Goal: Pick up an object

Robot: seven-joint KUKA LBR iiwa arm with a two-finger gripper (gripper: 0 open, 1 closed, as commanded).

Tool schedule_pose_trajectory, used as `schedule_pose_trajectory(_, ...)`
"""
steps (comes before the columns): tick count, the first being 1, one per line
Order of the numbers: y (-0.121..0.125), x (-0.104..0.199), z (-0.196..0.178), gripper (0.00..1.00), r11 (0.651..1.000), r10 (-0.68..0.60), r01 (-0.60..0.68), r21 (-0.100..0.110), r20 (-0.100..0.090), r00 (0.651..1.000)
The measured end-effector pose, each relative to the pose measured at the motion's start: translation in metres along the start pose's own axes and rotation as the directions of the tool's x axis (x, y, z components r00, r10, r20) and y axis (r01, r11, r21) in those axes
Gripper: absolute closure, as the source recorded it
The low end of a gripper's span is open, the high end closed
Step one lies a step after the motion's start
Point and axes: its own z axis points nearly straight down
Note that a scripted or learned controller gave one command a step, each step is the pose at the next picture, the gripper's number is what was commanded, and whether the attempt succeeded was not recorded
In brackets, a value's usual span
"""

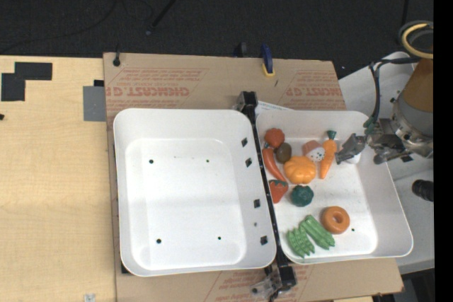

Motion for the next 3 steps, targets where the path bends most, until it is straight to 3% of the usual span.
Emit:
schedule_pose_trajectory(1,0.061,0.018,0.124,0.0,1.0,-0.003,0.003,0.0,-0.001,1.0)
schedule_pose_trajectory(2,0.061,0.016,0.107,1.0,1.0,-0.002,0.002,0.0,0.0,1.0)
schedule_pose_trajectory(3,0.075,0.12,-0.062,1.0,1.0,-0.012,0.012,-0.019,-0.001,1.0)
